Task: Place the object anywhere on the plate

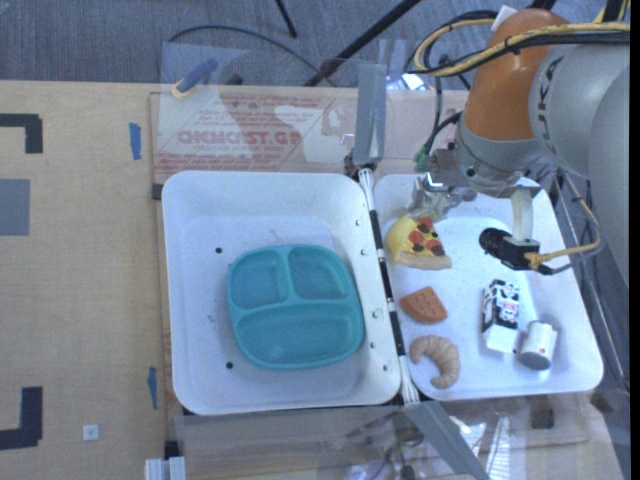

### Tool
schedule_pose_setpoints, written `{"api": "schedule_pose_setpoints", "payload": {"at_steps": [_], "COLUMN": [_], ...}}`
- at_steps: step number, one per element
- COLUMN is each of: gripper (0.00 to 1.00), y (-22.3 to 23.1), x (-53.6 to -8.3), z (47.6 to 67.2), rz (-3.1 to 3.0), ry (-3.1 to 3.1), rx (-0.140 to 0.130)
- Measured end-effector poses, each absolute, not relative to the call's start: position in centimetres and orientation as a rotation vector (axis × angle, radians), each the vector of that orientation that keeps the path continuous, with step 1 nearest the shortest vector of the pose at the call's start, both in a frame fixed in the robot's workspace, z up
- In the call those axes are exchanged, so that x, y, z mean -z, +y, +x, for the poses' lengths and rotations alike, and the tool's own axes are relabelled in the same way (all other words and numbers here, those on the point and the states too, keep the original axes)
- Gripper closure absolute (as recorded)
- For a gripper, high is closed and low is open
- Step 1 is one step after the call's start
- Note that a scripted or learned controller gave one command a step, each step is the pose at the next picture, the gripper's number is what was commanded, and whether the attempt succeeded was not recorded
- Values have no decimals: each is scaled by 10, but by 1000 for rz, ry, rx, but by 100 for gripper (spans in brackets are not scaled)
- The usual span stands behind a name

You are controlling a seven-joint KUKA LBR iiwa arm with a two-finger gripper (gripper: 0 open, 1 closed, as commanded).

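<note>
One arm (520,78) bent low, jaws (428,205) over pizza (416,242)

Reddish lettering is showing on the clear sheet (262,133) lying flat behind the left bin, well to the left of the hand (432,200); it is too faint and blurred to be read with certainty. Dark lettering is running up the grey arm (560,93) just above and right of the hand, but only fragments are showing, so it is not readable.
</note>
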State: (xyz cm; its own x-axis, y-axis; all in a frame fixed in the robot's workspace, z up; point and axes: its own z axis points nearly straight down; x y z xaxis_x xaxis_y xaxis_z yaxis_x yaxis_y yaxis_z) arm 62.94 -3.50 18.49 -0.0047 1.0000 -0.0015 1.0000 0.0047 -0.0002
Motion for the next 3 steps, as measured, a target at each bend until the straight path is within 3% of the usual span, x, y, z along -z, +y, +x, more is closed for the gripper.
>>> {"api": "schedule_pose_setpoints", "payload": {"at_steps": [1, 2, 3], "gripper": [100, 0, 100], "y": [31, 30, 30], "x": [-190, -190, -199], "z": [538, 538, 539], "rz": [2086, 2087, 2088], "ry": [2352, 2350, 2347], "rx": [1, 1, -1]}}
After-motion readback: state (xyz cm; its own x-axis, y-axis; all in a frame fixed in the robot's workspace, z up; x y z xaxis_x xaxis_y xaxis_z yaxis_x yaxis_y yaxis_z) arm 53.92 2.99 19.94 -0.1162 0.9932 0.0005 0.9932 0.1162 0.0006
